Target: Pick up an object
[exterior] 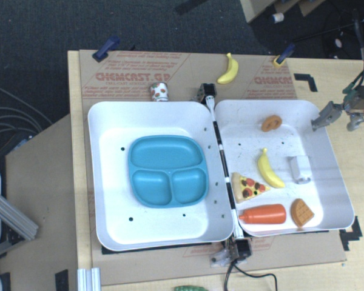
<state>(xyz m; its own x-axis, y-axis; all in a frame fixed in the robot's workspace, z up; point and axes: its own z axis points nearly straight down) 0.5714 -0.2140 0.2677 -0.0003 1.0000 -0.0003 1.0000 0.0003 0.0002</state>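
- A dark carpeted floor surrounds a pale wooden bench (139,77) covered with a printed cardboard sheet; cables trail across the floor at the left.
- Two shallow white bins sit side by side on the bench — the left bin (103,162) and the right bin (333,180) — their inner rims touching along the middle.
- The left bin holds a blue divided plate (168,170) with three compartments, lying flat near the centre.
- In the right bin: a brown round pastry (271,123) near the far side, a yellow banana (269,170) in the middle, a small grey metal piece (299,168) just beside it to the right, a pizza slice (247,187) by the inner rim, an orange-red carrot-like piece (263,214) along the near side, and a brown waffle-like piece (302,212) just to its right.
- Outside the bins, a second banana (229,70) lies on the cardboard behind the right bin, and a small patterned cup (159,91) lies behind the left bin.
- The gripper (340,116) sits at the right edge over the far right corner of the right bin — its two fingers spread apart with nothing between them, well apart from the objects in the bin.
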